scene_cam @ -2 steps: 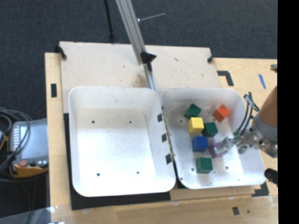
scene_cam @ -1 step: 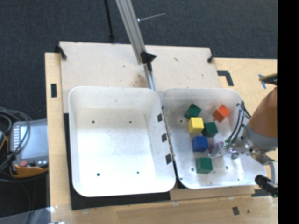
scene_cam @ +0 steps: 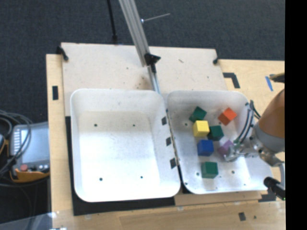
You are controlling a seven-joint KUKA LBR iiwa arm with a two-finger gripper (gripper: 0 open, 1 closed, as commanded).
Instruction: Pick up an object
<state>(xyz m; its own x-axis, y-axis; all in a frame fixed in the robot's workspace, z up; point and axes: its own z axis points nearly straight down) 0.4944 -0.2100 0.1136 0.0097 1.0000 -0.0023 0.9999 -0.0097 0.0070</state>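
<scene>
At the right bin's (scene_cam: 240,97) right side, low over the floor: gripper (scene_cam: 231,153), reaching in from the arm (scene_cam: 272,123) at the right edge. Open or clenched — cannot tell; too small and blurred. Just to its left, touching or nearly so: purple block (scene_cam: 225,147), likeliest target by nearness. No clear long axis — roughly a cube, so approach angle probably matters little. Further left, blue block (scene_cam: 205,147); below, a green block (scene_cam: 209,169); above, dark green block (scene_cam: 216,132) beside yellow block (scene_cam: 201,128). Farther up, orange block (scene_cam: 228,115) and another green one (scene_cam: 197,114). Beyond the divider — left bin (scene_cam: 76,99), well apart.
</scene>
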